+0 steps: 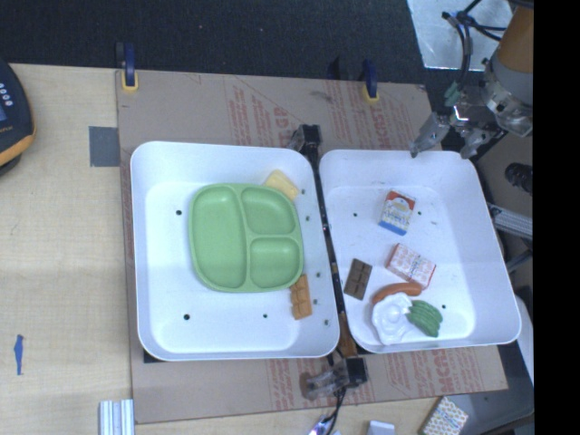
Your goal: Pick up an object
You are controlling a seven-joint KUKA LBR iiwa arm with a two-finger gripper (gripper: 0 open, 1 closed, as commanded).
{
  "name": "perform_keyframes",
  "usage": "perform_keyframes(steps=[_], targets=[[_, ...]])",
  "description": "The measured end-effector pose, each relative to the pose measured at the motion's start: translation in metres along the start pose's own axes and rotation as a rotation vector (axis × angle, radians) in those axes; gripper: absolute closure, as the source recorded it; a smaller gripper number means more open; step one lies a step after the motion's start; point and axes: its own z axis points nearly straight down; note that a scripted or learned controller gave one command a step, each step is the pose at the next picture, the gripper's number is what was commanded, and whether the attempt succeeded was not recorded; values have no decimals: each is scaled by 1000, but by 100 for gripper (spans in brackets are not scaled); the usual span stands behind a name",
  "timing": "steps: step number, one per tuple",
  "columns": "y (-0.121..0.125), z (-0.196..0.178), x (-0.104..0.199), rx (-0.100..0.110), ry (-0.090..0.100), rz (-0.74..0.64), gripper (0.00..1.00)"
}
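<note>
Bins sit side by side on a brown cardboard sheet [272, 107], and we take the right bin [485, 234] as our landmark. The gripper [446, 140] hangs over that bin's far rim, at its upper right corner, with the grey arm [507, 71] reaching in behind it. We see its two dark fingers [426, 140] spread apart, with nothing between them.

Inside the right bin, we find a small red and white carton [397, 212] near the middle of the far half. Nearer to us lies a second red and white packet [410, 265], tilted. Left of that packet, close to the bin's left wall, rests a dark brown bar [358, 278]. Just below the packet we see an orange sausage-shaped piece [395, 291], and against the near wall a white lump [391, 319] touches a green leafy piece [425, 317]. All of these lie well apart from the gripper.

Left of the right bin stands the left bin [149, 243]. It holds a green divided plate [245, 236] in its middle. A yellow block [282, 184] peeks out at the plate's far right edge, and a tan wafer [300, 298] lies just beside its near right corner.
</note>
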Motion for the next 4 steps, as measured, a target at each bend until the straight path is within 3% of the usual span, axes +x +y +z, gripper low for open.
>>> perform_keyframes(steps=[1, 2, 3, 4], targets=[[-67, 107, 55, 14, 5, -1, 0], [-139, 155, -8, 10, 1, 6, 0], [-77, 163, 20, -5, -1, -5, 0], [3, 161, -23, -10, -3, -2, 0]])
